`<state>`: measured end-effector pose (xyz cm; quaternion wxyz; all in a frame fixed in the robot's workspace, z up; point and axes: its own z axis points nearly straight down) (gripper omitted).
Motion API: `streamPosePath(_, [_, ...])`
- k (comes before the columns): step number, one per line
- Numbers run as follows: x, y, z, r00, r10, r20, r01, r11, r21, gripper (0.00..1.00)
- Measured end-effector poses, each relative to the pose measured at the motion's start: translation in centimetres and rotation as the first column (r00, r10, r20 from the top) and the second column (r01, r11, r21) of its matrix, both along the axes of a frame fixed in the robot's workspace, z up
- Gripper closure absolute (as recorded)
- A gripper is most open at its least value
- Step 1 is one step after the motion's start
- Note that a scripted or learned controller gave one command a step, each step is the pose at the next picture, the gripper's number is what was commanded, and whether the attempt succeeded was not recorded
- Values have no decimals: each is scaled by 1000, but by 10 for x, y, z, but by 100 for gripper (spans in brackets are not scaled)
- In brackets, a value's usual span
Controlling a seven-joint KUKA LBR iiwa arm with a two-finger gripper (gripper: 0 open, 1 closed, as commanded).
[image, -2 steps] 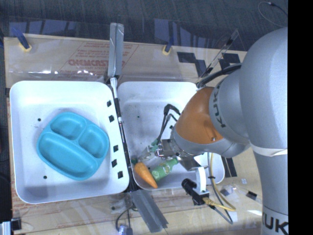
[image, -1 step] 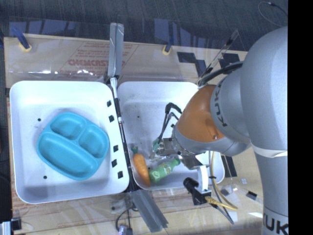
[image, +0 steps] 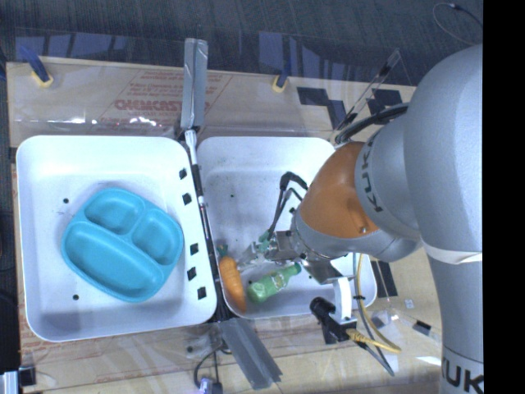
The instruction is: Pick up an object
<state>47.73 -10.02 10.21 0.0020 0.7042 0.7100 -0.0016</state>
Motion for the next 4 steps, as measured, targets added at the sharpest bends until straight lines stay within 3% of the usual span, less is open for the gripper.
streamPosePath(1, [109,5,-11,1000,-1,-4,1,1000,6,0])
streamPosePath(2, [10,5,-11,1000,-1,-6,1,1000,7,0])
streamPosePath(3, [119,4,-11,1000,0,-3,0,1000,6,0])
streamPosePath(4, [8,-23,-11,1000,-2,-5,2,1000,7,0])
